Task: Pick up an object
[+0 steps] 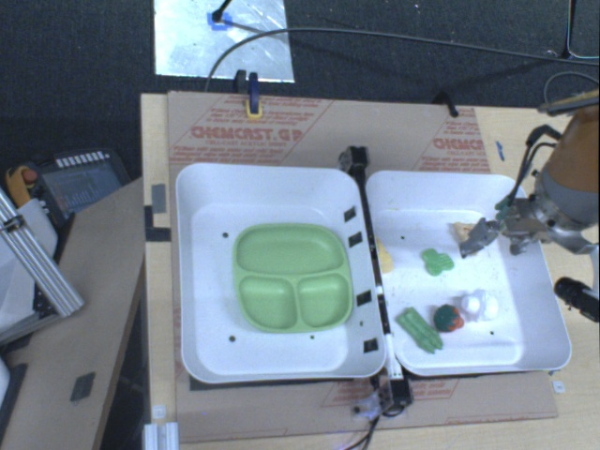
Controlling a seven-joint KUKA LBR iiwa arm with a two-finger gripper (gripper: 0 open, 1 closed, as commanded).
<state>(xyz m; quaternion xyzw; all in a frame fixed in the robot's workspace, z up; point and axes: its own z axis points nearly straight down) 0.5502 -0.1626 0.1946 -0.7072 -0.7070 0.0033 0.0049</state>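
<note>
Red lettering reading "CHEMCAST GP" runs across the brown board point(309, 125) that covers the table point(155, 157), once at upper centre and again at an angle toward the upper right, where part of it is hidden by the right bin point(539, 345). The left bin point(202, 251) holds a green divided plate point(291, 277). In the right bin lie a small green piece point(436, 262) near the centre, a longer green piece point(418, 330) at lower left, a dark green and red object point(448, 318) and, touching it, a white one point(476, 305); their exact kinds are too small to tell. A pale yellowish scrap point(459, 230) sits just left of the claw point(484, 236), which hangs over the bin's upper right part; whether it is spread or pressed together cannot be told, and nothing is seen held in it. The arm point(572, 186) is cut off at the frame's right edge. A device with a screen point(80, 187) at middle left has unreadable markings.
</note>
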